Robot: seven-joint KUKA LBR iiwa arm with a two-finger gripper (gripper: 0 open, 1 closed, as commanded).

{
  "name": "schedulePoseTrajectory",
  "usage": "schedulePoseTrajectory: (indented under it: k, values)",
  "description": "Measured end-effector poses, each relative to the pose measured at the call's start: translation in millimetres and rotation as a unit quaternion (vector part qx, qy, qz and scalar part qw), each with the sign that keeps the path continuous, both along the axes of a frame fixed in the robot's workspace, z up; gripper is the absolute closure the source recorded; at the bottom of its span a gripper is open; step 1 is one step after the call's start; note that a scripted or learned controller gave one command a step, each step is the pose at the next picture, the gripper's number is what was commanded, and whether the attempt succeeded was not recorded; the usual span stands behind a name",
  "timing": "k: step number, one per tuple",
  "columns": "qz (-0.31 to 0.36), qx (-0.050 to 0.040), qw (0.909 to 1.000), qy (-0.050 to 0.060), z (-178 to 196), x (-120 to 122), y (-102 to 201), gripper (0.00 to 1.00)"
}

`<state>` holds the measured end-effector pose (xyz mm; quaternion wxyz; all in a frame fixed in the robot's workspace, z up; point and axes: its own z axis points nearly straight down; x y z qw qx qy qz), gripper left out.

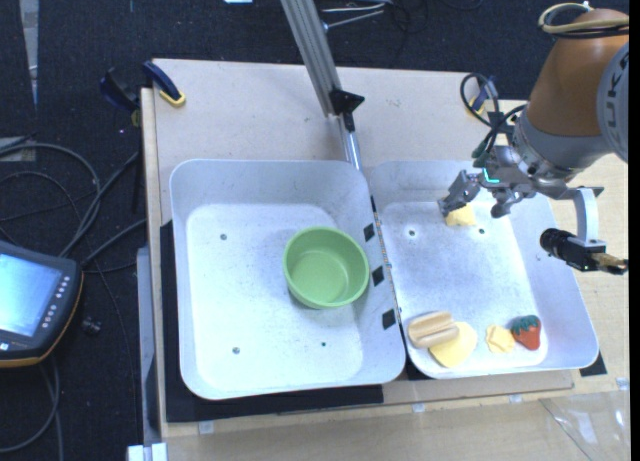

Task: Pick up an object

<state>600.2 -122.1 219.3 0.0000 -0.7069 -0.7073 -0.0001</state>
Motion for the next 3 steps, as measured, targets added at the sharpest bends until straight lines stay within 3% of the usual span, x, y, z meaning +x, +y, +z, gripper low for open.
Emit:
schedulePoseTrajectory:
  k: [1,3]
  values:
    - [0.0,0.0,1.0,0.0,0,0,0,0.0]
    - [0.0,0.0002,1.0,0.002,-93,13,-4,0.0]
